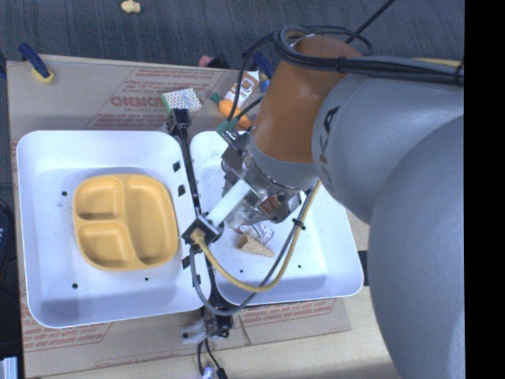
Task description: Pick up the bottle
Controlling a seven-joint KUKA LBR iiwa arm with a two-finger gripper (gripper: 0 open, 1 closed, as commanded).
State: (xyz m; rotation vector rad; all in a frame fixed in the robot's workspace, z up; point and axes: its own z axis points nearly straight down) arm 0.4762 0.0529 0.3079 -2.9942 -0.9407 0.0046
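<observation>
My gripper hangs low over the middle of the right bin, under the orange band of the wrist. The arm hides much of this bin. Just beside the gripper sits a small brown-red item, and in front of it lie a crumpled clear wrapper and a tan wedge. A white and orange object with a green end, possibly the bottle, pokes out from behind the arm at the bin's far rim. I cannot make out anything held in the gripper.
The left bin holds a yellow divided plate. A black cable and a yellow hose run along the divider between the bins. A patterned card lies on the cardboard behind the bins.
</observation>
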